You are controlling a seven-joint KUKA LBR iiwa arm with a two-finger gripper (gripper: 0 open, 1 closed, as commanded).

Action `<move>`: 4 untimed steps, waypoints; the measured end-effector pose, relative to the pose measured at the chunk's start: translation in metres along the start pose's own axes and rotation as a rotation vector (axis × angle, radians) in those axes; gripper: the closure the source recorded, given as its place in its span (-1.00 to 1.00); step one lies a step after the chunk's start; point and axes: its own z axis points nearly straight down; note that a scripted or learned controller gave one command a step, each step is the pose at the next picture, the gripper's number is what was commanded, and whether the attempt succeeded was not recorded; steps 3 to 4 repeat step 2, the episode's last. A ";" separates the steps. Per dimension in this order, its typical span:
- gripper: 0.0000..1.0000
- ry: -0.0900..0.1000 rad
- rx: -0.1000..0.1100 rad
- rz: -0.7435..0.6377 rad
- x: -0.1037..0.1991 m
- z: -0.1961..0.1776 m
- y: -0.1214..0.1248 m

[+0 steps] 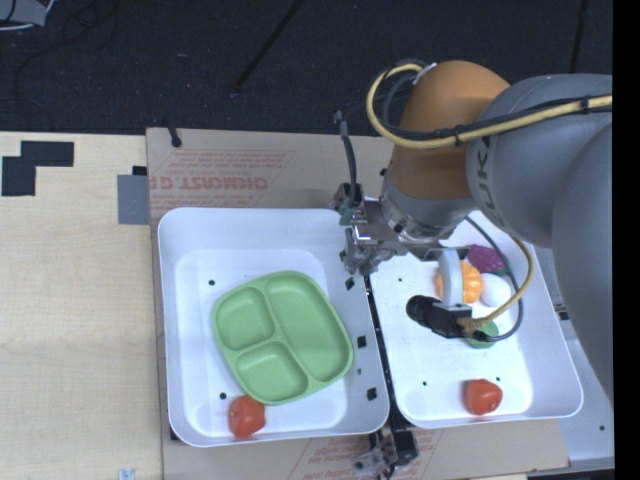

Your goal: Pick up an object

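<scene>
Two white bins are sitting side by side, the gripper (pixel 358 243) hovering over their divider, and the small red fruit (pixel 483 396) lying in the right bin (pixel 560 393) looks light, smooth, best pinched across its middle.

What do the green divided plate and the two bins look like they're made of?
Green divided plate: likely moulded plastic, matte to satin, judging by its uniform colour and soft rounded compartment edges.
Left bin and right bin: probably thin plastic, smooth and slightly glossy, with rounded corners.
</scene>
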 end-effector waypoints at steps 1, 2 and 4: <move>1.00 0.000 -0.001 -0.001 0.056 0.013 0.004; -1.00 -0.001 -0.001 0.002 0.054 0.012 0.004; -1.00 -0.001 -0.001 0.002 0.054 0.012 0.004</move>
